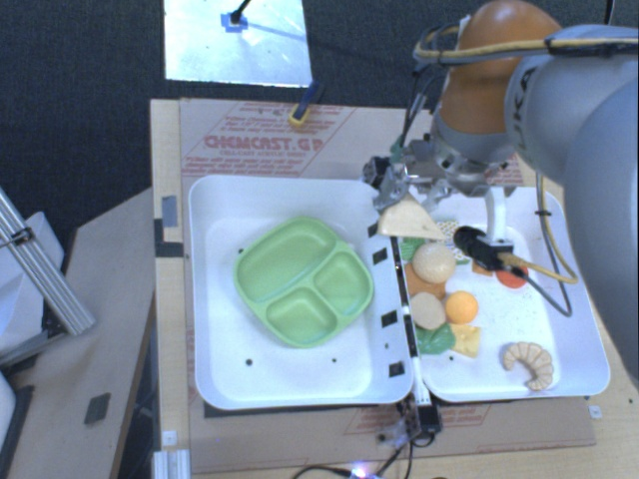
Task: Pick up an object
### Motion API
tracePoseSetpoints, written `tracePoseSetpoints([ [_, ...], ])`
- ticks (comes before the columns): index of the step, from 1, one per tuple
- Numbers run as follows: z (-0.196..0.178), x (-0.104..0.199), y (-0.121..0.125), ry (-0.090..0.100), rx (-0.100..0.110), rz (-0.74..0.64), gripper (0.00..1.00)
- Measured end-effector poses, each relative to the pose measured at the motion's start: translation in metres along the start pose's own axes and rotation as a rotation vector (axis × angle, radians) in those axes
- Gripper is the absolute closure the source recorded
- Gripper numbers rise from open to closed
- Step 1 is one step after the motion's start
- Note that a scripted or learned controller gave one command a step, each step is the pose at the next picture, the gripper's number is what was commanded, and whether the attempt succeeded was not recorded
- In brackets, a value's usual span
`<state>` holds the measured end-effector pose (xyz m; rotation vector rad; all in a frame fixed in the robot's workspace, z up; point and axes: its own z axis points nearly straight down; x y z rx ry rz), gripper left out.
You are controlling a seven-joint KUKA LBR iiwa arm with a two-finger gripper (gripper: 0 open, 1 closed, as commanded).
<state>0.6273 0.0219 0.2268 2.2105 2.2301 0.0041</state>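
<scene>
With its grip state impossible to tell, the pincer (414, 190) hovers right above a tan wedge (409, 222) straddling 2 bins' divider (399, 297), where a nudge could tip it aside.

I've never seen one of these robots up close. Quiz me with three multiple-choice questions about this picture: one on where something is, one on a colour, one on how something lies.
1. Where is the divided plate?
A. left bin
B. right bin
C. on the cardboard

2. What colour is it?
A. blue
B. green
C. red

3. How does the croissant lie?
A. stacked on the plate
B. alone near the right bin's front corner
C. outside the bins

Answers: 1 A, it fills the left bin; 2 B, it is pale green; 3 B, nothing touches it.
</scene>
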Motion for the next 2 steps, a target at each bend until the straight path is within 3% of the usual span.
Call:
tracePoseSetpoints([
  [2, 0.009, 0.024, 0.008, -0.001, 0.001, 0.004, 1.0],
])
